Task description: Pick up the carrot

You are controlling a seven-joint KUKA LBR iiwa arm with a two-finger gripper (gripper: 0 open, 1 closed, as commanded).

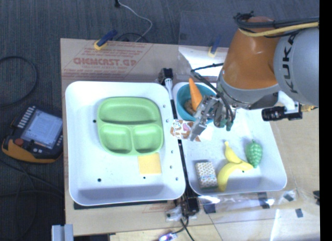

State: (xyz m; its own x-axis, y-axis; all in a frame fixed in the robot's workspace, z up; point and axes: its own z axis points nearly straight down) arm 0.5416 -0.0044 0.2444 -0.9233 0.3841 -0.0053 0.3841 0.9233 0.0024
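An orange carrot (194, 94) leans upright in a small blue bowl (182, 105) at the far left corner of the right bin (277, 175). My gripper (199, 122) hangs just in front of and to the right of the bowl, its fingers pointing down and left. They stand open with nothing between them. The carrot's lower end is hidden inside the bowl, behind the gripper.
The right bin also holds a banana (231, 166), green grapes (253, 153), a small patterned box (206, 173) and a small printed item (179, 127) by the divider. In the left bin (78, 146) lie a green divided plate (129, 125) and a yellow square (150, 163).
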